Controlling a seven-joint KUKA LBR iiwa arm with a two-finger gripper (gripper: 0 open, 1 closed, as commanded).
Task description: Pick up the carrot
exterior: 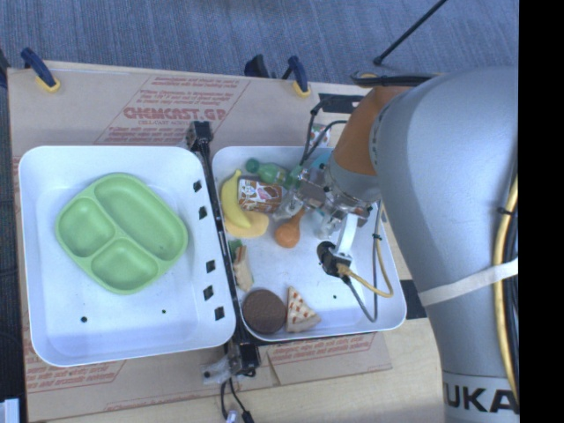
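Observation:
The carrot (288, 231), a short orange piece with a narrow top end, lies in the right bin (383, 311) near its middle. My gripper (305, 201) hangs low over the bin's upper middle, right at the carrot's upper end and beside a brown packet (260, 194). The grey wrist with its orange band covers the gripper from above, so I cannot make out whether it touches the carrot.
Around the carrot lie a yellow banana (231, 208), a green item (264, 170), a dark round cookie (263, 309), a pizza slice (300, 311) and a small sandwich-like piece (241, 270). The left bin (53, 324) holds a green divided plate (122, 232).

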